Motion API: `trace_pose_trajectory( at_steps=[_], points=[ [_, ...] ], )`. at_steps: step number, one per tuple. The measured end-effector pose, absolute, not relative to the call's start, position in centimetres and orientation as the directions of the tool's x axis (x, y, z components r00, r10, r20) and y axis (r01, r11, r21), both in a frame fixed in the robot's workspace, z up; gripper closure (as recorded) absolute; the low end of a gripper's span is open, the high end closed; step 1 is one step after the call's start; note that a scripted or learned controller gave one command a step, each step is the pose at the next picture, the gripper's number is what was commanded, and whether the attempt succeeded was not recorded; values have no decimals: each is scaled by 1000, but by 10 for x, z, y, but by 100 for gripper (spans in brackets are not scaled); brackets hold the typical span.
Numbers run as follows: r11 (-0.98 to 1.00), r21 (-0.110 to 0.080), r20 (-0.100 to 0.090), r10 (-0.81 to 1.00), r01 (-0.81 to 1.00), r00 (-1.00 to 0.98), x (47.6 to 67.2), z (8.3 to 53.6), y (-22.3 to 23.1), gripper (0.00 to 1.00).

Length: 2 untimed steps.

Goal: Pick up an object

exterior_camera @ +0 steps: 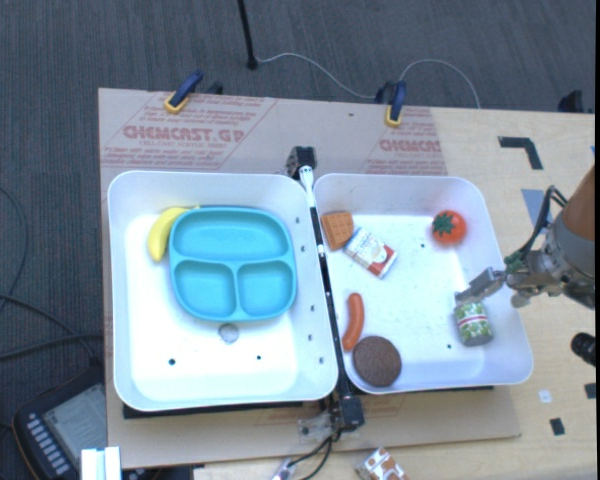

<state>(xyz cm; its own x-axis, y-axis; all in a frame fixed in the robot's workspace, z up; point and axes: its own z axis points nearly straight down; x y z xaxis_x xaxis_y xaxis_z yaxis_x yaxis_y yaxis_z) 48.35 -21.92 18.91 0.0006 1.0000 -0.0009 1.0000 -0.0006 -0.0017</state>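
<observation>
jar just below pincer

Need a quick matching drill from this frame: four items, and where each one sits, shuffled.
Items:
1. banana
2. tomato
3. brown cookie
4. sausage

Places:
A. right bin, far right corner
B. left bin, beside the blue tray
C. right bin, near edge
D. right bin, by the divider, just above the cookie

Pairs: 1-B, 2-A, 3-C, 4-D
</observation>
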Motion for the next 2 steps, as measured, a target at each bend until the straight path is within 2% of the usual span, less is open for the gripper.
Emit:
trace_pose_trajectory(
  at_steps=[1, 2],
  points=[
    [3, 20, -7, 1000, 1000, -3, 492, 117, -175, 0],
    [4, 30, -11, 1000, 1000, -3, 500, 113, -163, 0]
  ],
)
